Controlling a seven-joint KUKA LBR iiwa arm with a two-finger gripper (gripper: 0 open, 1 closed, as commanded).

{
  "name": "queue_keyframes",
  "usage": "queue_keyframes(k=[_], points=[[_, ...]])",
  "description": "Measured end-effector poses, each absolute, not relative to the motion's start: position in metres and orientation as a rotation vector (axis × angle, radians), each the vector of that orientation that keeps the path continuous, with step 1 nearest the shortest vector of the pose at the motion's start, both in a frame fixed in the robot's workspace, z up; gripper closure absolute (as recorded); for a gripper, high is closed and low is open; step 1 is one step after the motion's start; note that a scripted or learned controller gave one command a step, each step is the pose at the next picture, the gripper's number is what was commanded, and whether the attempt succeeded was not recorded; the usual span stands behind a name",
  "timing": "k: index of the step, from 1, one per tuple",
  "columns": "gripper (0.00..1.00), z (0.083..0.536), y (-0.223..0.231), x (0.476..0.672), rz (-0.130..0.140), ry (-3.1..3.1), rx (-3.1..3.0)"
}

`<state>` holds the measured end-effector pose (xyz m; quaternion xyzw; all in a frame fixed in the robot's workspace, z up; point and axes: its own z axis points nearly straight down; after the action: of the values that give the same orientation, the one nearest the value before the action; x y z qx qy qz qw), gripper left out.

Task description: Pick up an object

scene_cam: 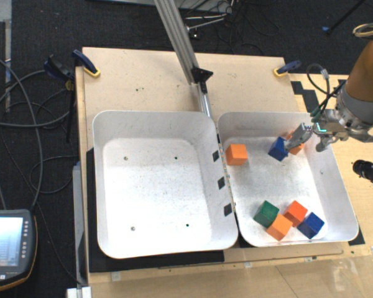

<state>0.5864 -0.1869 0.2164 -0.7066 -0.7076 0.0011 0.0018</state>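
Since the small blue cube (278, 149) sits up in the far part of the right-hand shallow white bin (336, 191), right where the two-finger gripper (306, 136) is working, I'd bet that's the target. An orange block (294, 138) peeks out just behind it, touching or nearly so, and honestly the fingers blur into that clutter, so I can't tell if they're spread, closed, or around anything. If I were tuning this grab, I'd want the fingers straddling only the blue cube's two free faces, square to them, so the orange neighbour doesn't get pinched in too and twist the cube out. Going down far enough to get below its top edge matters as well. Further out there's a lone orange cube (237, 154) near the divider side, then a cluster at the near end: a green cube (265, 213), two more orange blocks (287, 219) and a dark blue cube (311, 225). Next door sits the left white bin (112, 135).
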Motion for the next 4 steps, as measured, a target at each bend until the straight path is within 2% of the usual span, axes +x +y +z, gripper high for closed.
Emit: queue_keyframes(k=[1,2,3,4], points=[[0.0,0.219,-0.187,0.587,0.0,-2.223,-2.219],[0.0,0.162,-0.188,0.576,0.006,-2.216,-2.219],[0.0,0.098,-0.185,0.578,0.005,-2.217,-2.218],[0.0,0.095,-0.185,0.578,0.001,-2.22,-2.222]])
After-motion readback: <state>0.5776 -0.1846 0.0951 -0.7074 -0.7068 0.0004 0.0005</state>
